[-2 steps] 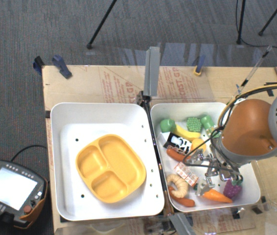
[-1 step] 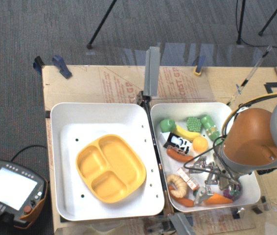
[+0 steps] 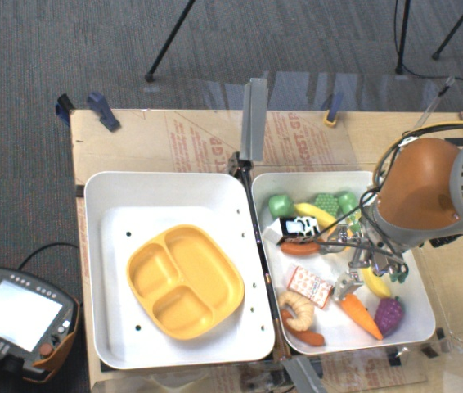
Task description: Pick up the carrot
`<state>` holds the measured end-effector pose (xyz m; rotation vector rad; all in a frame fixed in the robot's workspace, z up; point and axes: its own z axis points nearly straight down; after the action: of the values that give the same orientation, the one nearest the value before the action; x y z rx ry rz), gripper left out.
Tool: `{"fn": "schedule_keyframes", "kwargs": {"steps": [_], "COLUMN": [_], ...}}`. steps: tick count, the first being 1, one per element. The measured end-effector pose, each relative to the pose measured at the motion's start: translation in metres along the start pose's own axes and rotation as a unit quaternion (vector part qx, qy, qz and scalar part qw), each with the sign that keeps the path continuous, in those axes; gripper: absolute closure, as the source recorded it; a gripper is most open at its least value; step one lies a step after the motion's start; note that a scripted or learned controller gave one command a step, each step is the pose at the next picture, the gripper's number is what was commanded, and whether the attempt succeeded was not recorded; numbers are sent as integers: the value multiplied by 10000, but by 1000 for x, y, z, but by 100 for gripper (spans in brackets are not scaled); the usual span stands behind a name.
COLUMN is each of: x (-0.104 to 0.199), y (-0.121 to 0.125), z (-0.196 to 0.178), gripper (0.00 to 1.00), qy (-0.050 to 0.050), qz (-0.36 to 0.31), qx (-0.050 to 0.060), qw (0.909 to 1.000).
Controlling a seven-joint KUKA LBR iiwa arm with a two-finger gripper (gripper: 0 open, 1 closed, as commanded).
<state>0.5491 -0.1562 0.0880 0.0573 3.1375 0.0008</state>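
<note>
Two bins sit side by side on the bench (image 3: pixel 166 142). The left bin (image 3: pixel 109 219) holds a divided plate (image 3: pixel 184 280). In the right bin (image 3: pixel 424 322), the carrot (image 3: pixel 361 316) lies near the front, left of the grapes (image 3: pixel 388 313), with the claw (image 3: pixel 356 278) just above it.

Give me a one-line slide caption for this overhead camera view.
Gripper poised just above the carrot in the crowded right bin; yellow tray beside.

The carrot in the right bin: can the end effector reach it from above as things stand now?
Probably yes. The end effector hangs just above the carrot, whose top lies bare. The purple grapes crowd its right side, so a grasp may bump them.
</note>
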Motion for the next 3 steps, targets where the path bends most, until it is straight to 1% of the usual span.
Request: {"fn": "schedule_keyframes", "kwargs": {"steps": [1,2,3], "x": [72,70,31], "y": [-4,-2,-58], "z": [1,-9,-184], "gripper": [0,100,100], "qy": [28,16,-27], "qz": [-406,-429,-2845], "qx": [-10,-15,11], "qw": [9992,9991,9587]}}
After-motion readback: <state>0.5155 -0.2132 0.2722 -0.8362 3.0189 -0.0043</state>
